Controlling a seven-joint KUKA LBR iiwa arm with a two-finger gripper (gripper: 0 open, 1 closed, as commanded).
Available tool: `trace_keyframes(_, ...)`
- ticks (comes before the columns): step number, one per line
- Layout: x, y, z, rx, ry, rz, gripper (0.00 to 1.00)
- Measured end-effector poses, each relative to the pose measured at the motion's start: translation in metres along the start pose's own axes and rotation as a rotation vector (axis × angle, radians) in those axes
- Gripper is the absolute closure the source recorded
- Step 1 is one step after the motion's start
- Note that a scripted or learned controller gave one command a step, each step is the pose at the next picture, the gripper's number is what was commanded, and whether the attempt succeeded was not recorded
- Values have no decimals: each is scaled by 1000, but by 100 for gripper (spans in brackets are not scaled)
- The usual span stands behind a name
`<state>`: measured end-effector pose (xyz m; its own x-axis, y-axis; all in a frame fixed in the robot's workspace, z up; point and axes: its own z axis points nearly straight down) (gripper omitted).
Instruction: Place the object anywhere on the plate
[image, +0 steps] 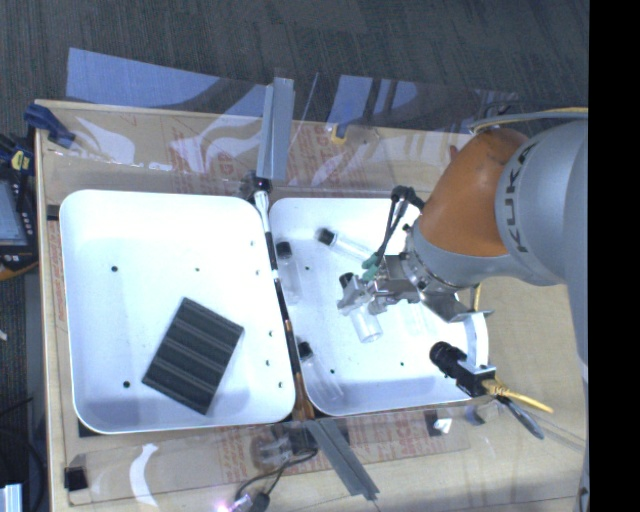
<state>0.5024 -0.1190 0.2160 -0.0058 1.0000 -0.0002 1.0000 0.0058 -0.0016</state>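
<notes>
Gripper over right bin; grip state unclear. Plate in left bin bare; placement pending.

One camera sits high above the bench and looks down at a slant. It is far enough back to see both white bins whole. The left bin fills the left and middle of the frame, and the right bin sits just right of the middle. The arm comes in from the right edge. Dark floor runs across the top of the frame.
</notes>
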Motion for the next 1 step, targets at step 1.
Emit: trace_keyframes(1, 63, 57, 26, 3, 0, -41, 100)
